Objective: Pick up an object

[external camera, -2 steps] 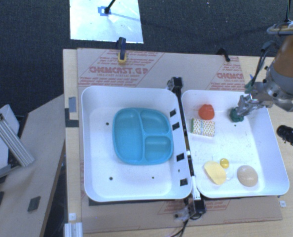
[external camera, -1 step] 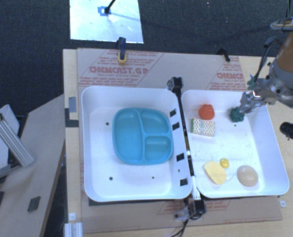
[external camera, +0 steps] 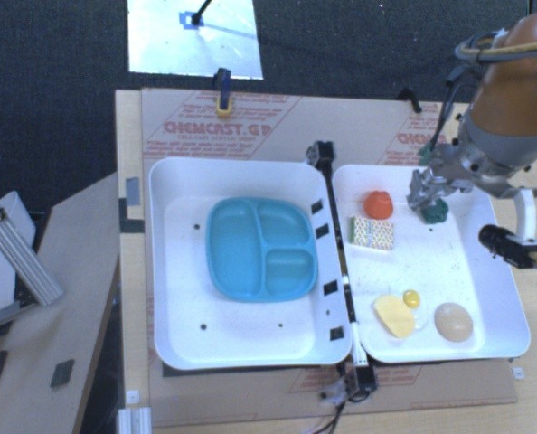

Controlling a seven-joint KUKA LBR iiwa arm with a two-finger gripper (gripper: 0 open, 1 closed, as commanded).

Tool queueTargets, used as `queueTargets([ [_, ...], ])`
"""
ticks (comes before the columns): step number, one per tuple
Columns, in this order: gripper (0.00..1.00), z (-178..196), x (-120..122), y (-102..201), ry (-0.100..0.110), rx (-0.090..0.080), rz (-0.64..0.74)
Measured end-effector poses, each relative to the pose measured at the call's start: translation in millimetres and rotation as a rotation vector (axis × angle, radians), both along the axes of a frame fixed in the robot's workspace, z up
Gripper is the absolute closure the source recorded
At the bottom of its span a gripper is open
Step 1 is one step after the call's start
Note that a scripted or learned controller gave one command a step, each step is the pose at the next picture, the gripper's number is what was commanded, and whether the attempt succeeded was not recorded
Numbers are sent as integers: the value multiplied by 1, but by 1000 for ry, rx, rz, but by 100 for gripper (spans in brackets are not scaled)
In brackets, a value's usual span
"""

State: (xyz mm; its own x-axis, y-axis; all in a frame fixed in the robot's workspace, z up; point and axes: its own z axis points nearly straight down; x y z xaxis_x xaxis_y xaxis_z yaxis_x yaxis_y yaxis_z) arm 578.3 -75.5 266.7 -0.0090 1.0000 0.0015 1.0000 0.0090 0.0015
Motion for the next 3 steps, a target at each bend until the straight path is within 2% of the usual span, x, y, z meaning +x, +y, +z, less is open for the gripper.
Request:
queueTargets([
  [3, 100, -8, 46, 148, -1, 1, 1],
])
